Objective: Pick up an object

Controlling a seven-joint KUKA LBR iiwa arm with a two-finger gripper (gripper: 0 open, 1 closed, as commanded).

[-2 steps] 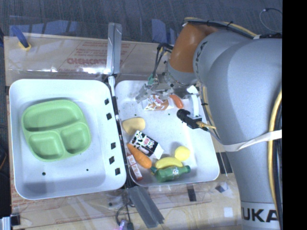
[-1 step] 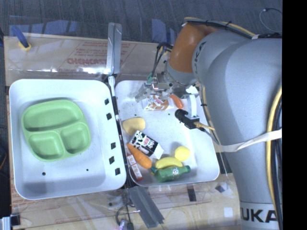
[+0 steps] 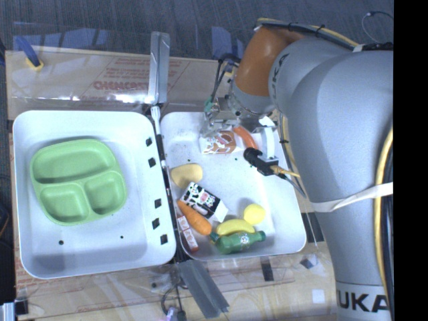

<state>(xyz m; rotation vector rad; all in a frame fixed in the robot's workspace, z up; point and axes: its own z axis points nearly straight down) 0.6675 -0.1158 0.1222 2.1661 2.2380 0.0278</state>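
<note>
**A:** What is the setting?

**B:** A wooden bench [image 3: 80,72] covered in clear plastic sheet, on dark grey carpet. Two shallow white bins sit side by side. The left bin [image 3: 40,246] holds a light green plastic tray with three compartments [image 3: 77,180].

**A:** And the right bin [image 3: 287,236]?

**B:** A pale yellow potato-shaped piece [image 3: 186,174] lies at its middle. Toward the front are a black-and-white cow-patterned carton [image 3: 201,201], an orange carrot [image 3: 194,219], a round yellow lemon [image 3: 254,214], a yellow banana [image 3: 234,227] and a dark green bottle lying flat [image 3: 239,241], crowded together.

**A:** Where is the gripper [image 3: 215,116]?

**B:** At the bin's far edge, low over a small white and orange-red packet [image 3: 219,143], with an orange sausage-shaped piece [image 3: 245,137] just beside it. The bulky grey arm [image 3: 334,126] hides the bin's right side. I cannot tell whether the fingers are apart or together, or touching the packet.
</note>
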